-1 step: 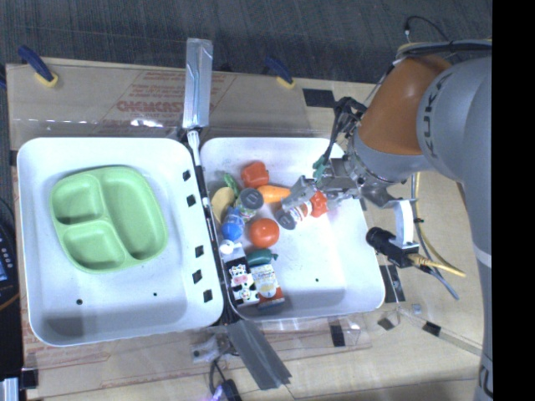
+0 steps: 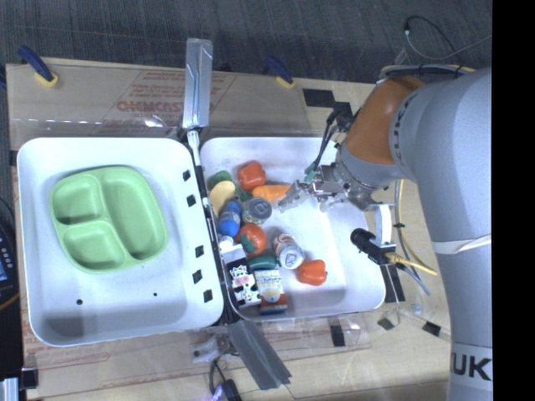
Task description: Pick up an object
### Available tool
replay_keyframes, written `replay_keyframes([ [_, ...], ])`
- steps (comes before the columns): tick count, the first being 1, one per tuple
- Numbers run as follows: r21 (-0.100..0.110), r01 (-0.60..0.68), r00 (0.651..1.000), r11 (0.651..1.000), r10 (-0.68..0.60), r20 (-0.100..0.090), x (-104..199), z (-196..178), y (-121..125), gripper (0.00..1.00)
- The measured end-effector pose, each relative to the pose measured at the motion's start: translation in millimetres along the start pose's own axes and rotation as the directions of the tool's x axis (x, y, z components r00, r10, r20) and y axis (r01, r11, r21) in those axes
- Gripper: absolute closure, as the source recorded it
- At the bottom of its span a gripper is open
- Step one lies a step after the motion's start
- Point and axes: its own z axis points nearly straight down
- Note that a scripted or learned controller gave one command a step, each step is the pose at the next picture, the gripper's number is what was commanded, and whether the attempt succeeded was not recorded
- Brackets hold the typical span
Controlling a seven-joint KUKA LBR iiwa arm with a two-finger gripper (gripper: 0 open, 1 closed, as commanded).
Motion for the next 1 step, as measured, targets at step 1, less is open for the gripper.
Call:
replay_keyframes([
  [1,0.0,0.276,0.961,0.961,-0.276,-0.001,79.4,-70.6,10.0,0.0],
])
